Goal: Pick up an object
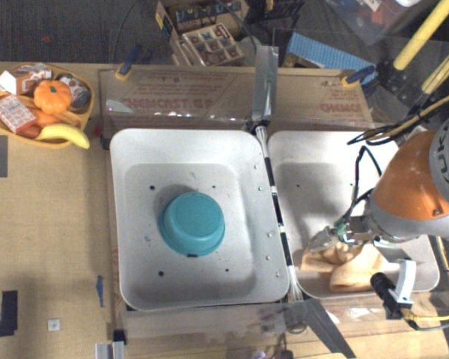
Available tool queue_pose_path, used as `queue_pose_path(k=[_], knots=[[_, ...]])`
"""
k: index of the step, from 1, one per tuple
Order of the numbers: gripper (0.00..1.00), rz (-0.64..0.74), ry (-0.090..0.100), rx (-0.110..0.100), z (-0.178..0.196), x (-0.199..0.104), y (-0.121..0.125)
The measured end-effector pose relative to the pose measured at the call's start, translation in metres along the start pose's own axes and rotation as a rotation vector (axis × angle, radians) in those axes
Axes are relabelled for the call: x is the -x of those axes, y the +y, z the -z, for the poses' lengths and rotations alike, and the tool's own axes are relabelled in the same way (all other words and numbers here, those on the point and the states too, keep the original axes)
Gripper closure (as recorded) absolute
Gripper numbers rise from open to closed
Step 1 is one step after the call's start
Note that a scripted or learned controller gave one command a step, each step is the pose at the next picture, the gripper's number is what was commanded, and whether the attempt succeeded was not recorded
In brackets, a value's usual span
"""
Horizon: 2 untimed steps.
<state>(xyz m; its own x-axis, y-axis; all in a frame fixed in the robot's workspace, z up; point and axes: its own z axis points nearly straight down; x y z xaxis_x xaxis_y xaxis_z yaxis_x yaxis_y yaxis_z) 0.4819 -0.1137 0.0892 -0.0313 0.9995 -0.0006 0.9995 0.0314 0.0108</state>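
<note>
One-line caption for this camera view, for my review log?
KUKA arm's gripper low over tan objects in the right bin; teal bowl upside down in the left bin.

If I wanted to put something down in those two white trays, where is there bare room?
Left bin: bare floor all round the teal bowl, widest toward its far wall. Right bin: the far half is bare. Its near end is crowded, with the claw low over tan objects.

Both white bins (135, 155) look like smooth, a bit shiny plastic. The teal bowl (193, 224) is smooth and matt. The table (45, 230) looks like pale wood. Right under the jaws, the tan lumps (353, 274) look soft and dull, like bread.
</note>
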Motion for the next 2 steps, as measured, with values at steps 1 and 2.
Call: queue_pose_path(k=[1,2], knots=[[1.0,-0.006,-0.002,0.006,0.01,0.002,0.001],[1.0,0.18,0.0,-0.011,0.135,-0.039,0.041]])
